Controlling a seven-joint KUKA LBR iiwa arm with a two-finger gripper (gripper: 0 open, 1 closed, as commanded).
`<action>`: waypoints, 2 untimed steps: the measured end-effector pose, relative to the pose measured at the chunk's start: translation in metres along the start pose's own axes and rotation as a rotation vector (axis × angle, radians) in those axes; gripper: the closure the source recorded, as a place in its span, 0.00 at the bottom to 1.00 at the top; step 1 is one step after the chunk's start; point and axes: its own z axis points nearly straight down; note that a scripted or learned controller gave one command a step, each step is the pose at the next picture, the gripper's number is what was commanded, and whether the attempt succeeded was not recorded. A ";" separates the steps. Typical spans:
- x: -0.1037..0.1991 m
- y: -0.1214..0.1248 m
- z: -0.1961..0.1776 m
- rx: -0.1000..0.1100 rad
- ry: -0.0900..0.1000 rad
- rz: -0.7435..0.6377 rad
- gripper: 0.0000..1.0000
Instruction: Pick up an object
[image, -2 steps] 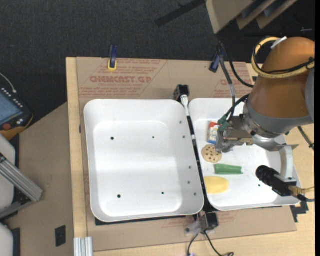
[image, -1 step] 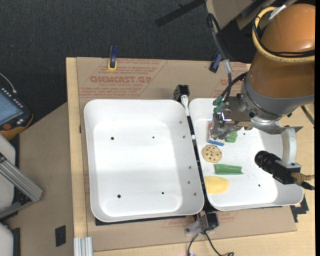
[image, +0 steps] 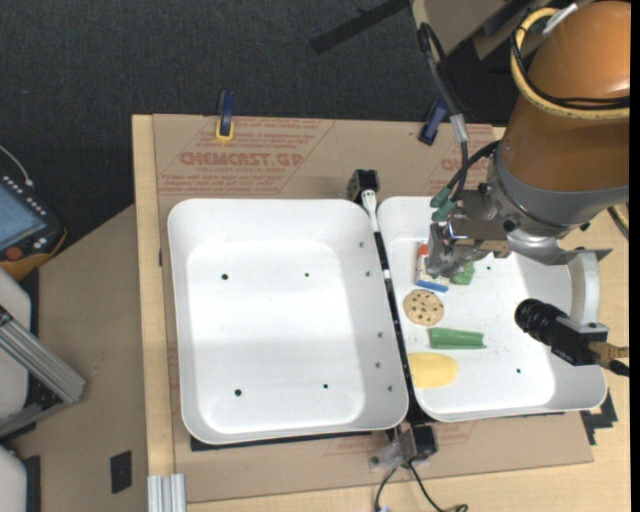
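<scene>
1. The grey arm with its broad orange band (image: 572, 90) comes in from the upper right and bends steeply down over the right-hand shallow white bin (image: 520, 385).
2. Its wrist is turned so that the gripper (image: 447, 262) points downward, low over the far left part of that bin, close to the wall the two bins share.
3. Whether the gripper is spread or closed cannot be made out from this angle, as its own body hides the tips.
4. Right at the gripper's tip lies a small red, white and blue packet-like piece (image: 430, 272); it is too small and too covered to tell whether it is touched or gripped.
5. A small bright green scrap (image: 463, 277) lies just beside the gripper on its right.
6. Nearer the camera lies a round brown speckled biscuit-like disc (image: 424, 307), clear of the gripper.
7. Below it lies a flat dark green wedge-shaped block (image: 457, 339), set crosswise.
8. A pale yellow oval lump (image: 433, 370) sits near the bin's front left corner, just beside the green block.
9. The left-hand shallow white bin (image: 270, 330) stands touching the right one.
10. Both bins rest on a brown cardboard sheet (image: 160, 200) that covers the bench.
</scene>
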 end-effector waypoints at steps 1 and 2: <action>0.000 0.001 -0.010 -0.002 -0.001 -0.001 1.00; 0.000 0.001 -0.020 -0.004 -0.001 -0.001 1.00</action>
